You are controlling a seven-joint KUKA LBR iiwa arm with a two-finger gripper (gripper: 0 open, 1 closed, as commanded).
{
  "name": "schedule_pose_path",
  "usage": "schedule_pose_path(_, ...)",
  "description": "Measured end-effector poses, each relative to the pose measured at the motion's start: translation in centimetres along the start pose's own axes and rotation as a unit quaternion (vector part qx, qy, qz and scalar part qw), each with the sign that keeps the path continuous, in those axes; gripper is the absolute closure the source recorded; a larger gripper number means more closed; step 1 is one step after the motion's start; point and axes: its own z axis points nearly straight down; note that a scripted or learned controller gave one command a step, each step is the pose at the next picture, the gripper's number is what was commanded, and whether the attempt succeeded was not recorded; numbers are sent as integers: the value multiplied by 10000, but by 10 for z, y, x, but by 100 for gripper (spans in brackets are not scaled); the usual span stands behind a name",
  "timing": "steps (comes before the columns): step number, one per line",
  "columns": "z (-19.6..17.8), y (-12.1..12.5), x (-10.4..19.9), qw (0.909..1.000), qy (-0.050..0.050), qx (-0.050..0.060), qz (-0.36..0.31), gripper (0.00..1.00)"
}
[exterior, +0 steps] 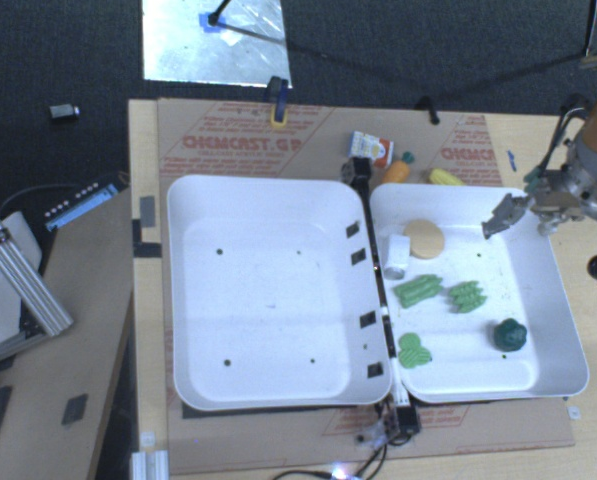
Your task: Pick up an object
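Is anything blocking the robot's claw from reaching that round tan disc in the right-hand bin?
Nothing visible does. The gripper hangs over the right bin's upper right area, and only bare white floor lies between it and the tan disc.

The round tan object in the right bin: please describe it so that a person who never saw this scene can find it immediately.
Start at the right bin, the one under the gripper. Look in its upper left part, near the divider: the tan disc lies flat there, next to a small white block. It is the only tan piece; the other pieces lower in that bin are all green.
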Motion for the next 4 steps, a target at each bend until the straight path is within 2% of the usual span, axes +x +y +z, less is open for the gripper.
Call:
schedule_pose_path(1,-11,1,0,10000,-2,-17,-17,100)
schedule_pose_path(2,-110,-16,4,10000,-12,-51,-14,100)
schedule_pose_path(3,-115,-15,4,10000,-10,-29,-35,100)
schedule_pose_path(4,-126,-38,86,10000,15,-9,-48,100)
